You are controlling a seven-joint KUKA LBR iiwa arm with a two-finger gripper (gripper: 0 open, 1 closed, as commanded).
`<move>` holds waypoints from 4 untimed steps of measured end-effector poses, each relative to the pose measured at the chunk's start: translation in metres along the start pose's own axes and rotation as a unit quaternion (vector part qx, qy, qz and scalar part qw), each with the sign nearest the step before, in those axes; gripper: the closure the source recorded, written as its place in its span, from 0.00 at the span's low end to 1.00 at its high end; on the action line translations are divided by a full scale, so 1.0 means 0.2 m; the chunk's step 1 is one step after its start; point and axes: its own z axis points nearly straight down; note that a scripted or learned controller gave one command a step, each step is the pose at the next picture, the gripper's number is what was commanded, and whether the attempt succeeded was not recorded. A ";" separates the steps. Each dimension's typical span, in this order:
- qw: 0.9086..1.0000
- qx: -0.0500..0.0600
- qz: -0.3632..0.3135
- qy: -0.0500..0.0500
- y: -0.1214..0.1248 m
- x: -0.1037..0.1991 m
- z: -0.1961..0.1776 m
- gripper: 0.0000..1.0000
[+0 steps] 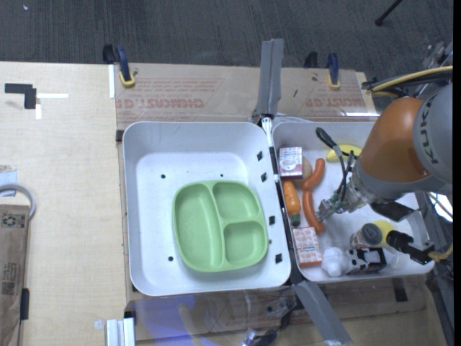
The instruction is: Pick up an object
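While the gripper hangs low in the right bin, whether it is wide, narrow or holding anything cannot be told. It sits just right of the red sausage, with the carrot left of that. Beyond the carrot stands a pink carton; nearer than it lies a red-printed box, their print too small to read. Cardboard behind the bins shows reversed red lettering. Left bin holds a green divided plate.

Even, bright overhead light; the two shallow white plastic bins look slightly washed out. Shadows are soft. A bluish glare patch lies below the left bin, and fine detail is mildly blurred.
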 end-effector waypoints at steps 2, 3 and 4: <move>0.993 0.000 -0.117 0.000 0.04 -0.16 0.00 0.00; 0.982 -0.001 -0.191 -0.001 0.34 -0.34 0.00 0.00; 0.976 0.000 -0.216 -0.001 -0.08 -0.38 0.00 0.00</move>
